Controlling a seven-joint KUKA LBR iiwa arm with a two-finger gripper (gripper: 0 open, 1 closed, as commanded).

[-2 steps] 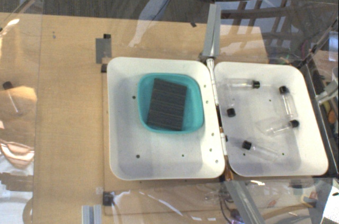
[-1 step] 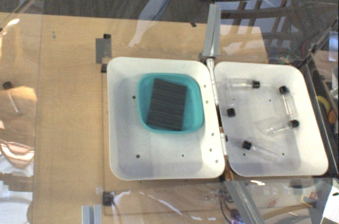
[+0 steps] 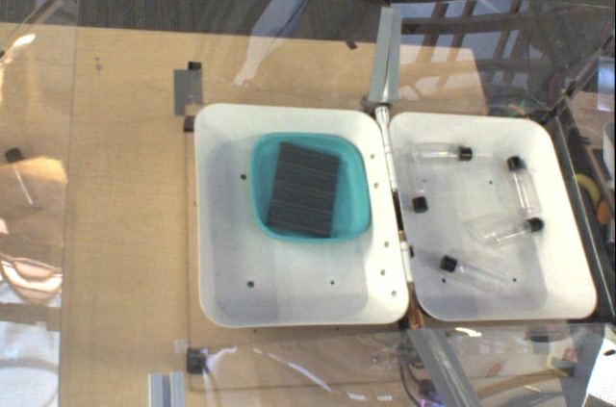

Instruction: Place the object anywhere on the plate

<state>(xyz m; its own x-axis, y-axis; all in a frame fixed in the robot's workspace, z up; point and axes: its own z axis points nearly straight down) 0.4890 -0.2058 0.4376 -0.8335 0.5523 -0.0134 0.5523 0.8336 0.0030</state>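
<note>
— What do we see of the object [image 3: 304, 191]?
— A dark grey rectangular block with fine ribbing across its face. It lies flat, slightly askew, in the middle of the teal plate [image 3: 262, 195], which sits in the left bin [image 3: 289, 299].
— And the pincer?
— We cannot tell whether it is spread or pressed together.
— The right bin [image 3: 568, 285]?
— Clear vials [image 3: 445, 152] with black caps lie scattered in it.

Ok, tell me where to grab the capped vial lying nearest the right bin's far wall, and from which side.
Take the vial by the middle of its clear tube, left of its black cap, coming straight down from above. It lies flat, lengthwise along the far wall of the right bin, so closing across its narrow width probably suits best. An end-to-end grip would likely slip.
</note>
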